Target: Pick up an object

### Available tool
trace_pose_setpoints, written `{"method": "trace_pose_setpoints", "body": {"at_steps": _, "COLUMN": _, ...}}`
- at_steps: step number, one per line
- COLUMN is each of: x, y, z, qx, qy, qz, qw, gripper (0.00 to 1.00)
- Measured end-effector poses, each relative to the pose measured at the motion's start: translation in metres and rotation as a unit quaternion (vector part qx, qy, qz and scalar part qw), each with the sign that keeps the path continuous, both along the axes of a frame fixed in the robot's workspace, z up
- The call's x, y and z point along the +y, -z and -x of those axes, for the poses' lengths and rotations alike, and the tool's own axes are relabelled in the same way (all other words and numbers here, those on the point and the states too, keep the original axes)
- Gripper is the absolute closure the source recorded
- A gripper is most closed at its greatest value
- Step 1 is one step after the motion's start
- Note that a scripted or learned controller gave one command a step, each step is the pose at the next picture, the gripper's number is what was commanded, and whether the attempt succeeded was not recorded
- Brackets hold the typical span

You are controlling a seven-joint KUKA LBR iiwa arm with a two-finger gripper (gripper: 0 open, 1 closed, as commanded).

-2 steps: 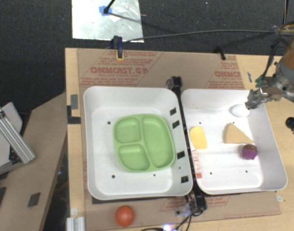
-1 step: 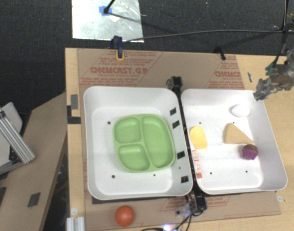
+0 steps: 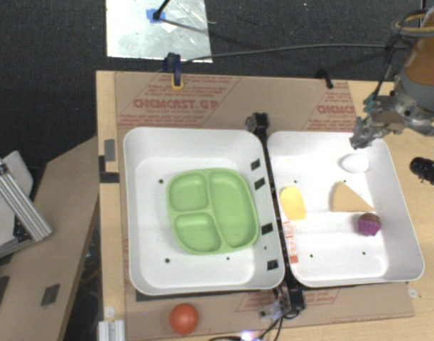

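Four loose things in the right bin (image 3: pixel 398 212), none lifted yet: a small white object (image 3: pixel 355 164) toward one o'clock of that bin, a tan wedge (image 3: pixel 349 199) just below it toward three o'clock, a purple piece (image 3: pixel 369 224) touching or nearly touching the wedge's lower corner at about four o'clock, and a yellow block (image 3: pixel 293 203) over at nine o'clock near the divider. Over in the left bin (image 3: pixel 142 190), only a green divided tray (image 3: pixel 212 210), lying flat at the centre. Outside both bins, at six o'clock of the bench, an orange-red ball (image 3: pixel 184 318). As for the gripper (image 3: pixel 362 135), hanging at the far rim of the right bin around one o'clock, just above and beside the white object (too dark and small at the tip to tell released from clenched, and nothing visible between the fingers). Judged from this, barely begun: arm positioned over the right bin, no grasp shown, everything resting on the bin floor. Left to do, in all likelihood: choose a target (the white object being nearest), descend onto it, close, and raise it clear of the bin.
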State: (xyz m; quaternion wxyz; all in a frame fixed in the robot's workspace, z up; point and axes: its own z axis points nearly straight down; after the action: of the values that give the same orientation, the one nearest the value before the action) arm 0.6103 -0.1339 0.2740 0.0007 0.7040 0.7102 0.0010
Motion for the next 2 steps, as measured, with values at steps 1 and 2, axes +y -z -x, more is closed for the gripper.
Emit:
{"method": "trace_pose_setpoints", "body": {"at_steps": 1, "x": 0.055, "y": 0.011, "z": -0.017, "qx": 0.0, "qy": -0.001, "qz": -0.0005, "qw": 1.0, "gripper": 1.0}}
{"method": "trace_pose_setpoints", "body": {"at_steps": 2, "x": 0.109, "y": 0.023, "z": -0.03, "qx": 0.0, "qy": -0.001, "qz": -0.0008, "qw": 1.0, "gripper": 1.0}}
